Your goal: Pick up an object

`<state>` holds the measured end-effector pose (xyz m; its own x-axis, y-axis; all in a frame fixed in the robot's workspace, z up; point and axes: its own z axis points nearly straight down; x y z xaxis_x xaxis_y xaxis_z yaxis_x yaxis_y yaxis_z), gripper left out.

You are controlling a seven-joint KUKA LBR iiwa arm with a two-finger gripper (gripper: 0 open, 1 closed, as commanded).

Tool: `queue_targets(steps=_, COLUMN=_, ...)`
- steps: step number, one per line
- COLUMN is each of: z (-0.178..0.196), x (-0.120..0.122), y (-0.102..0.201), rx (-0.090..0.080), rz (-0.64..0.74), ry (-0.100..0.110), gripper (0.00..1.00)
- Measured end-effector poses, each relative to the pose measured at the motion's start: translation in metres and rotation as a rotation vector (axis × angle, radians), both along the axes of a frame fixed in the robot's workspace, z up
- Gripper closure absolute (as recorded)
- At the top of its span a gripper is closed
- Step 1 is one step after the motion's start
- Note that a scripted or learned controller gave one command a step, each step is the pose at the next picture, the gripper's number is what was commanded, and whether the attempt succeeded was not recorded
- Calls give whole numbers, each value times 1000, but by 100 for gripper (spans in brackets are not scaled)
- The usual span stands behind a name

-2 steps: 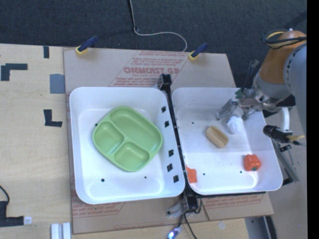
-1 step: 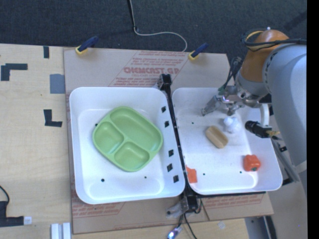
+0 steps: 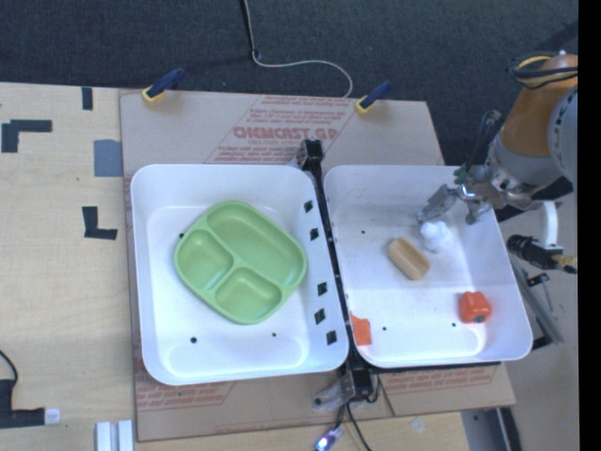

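The right bin (image 3: 413,346) holds a small white lumpy object (image 3: 434,233), a tan oblong piece (image 3: 408,257), an orange-red object (image 3: 474,306) near the front right corner and a small orange piece (image 3: 360,329) by the left wall. My gripper (image 3: 452,211) hangs over the bin's back right area, open, with nothing between its fingers. Its left finger (image 3: 434,205) ends just above the white object, and the right finger (image 3: 474,207) stands apart to the right.
In the left bin (image 3: 155,346) lies a green divided plate (image 3: 241,261). A black divider with clips (image 3: 324,252) runs between the bins. The grey arm with its orange band (image 3: 531,120) reaches in from the right. Cardboard lies under both bins.
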<state>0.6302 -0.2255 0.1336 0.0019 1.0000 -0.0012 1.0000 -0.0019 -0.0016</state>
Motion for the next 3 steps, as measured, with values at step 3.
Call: queue_targets(steps=3, z=-48, x=-96, y=12, rx=-1, rz=3, ry=-5, gripper=0)
